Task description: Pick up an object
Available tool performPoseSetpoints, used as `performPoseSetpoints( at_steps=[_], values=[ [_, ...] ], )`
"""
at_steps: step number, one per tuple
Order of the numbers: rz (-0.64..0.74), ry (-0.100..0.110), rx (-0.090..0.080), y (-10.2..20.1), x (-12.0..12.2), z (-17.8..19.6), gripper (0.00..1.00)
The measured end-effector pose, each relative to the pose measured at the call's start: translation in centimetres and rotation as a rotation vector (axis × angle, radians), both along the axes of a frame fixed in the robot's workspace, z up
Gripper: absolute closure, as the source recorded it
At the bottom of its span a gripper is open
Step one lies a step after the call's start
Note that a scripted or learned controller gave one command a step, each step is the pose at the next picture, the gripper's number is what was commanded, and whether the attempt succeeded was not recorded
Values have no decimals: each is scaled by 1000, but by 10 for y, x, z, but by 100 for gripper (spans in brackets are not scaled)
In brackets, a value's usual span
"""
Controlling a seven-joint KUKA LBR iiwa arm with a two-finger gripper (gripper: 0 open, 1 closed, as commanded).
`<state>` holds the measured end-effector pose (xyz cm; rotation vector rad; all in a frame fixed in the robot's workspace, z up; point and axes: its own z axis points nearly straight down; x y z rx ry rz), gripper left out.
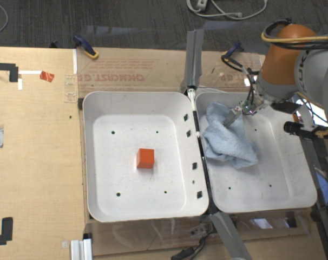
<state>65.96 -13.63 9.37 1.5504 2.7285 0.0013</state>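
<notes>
A small orange-red cube point(145, 158) lies near the middle of the left bin point(99, 199). A crumpled light blue cloth point(224, 136) lies in the left part of the right bin point(283, 194), against the wall between the bins. My gripper point(233, 116) is low over the right bin, at the cloth's upper right edge, its tip touching or just above the fabric. The arm's orange band point(286, 53) rises behind it at the right.
A raised divider point(195, 129) with black clips separates the two bins. Cardboard point(137, 69) lies behind the bins. A wooden board point(28, 145) with small fixtures fills the left side. Cables point(304, 121) hang off the arm at the right.
</notes>
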Motion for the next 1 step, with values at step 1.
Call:
performPoseSetpoints(
  at_steps=[1],
  values=[
    [-3,-5,0,-1,1,11,100]
  ],
)
